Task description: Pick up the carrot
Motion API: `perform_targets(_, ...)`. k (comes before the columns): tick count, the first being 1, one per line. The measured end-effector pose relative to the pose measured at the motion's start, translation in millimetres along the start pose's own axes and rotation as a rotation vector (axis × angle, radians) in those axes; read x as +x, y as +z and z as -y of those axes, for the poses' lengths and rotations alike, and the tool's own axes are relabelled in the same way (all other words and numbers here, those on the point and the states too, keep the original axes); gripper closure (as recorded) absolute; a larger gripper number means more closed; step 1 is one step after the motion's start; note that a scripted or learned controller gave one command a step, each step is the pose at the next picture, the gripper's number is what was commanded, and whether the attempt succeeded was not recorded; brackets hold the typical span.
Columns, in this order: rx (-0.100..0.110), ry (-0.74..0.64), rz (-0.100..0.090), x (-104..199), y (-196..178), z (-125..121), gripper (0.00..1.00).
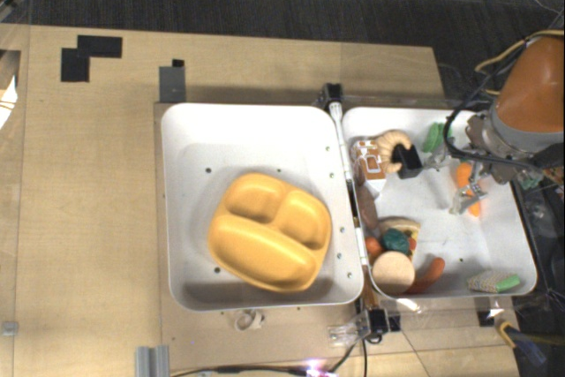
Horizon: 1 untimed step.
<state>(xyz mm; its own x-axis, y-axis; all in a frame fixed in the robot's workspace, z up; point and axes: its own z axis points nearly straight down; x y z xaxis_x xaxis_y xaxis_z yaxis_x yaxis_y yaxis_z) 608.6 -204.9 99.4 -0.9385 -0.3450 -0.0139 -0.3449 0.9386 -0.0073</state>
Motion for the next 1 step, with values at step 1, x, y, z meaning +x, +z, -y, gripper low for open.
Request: perform_targets(1,-0.003,-0.235,-0.002,25.6,10.6,-9.6,0.00)
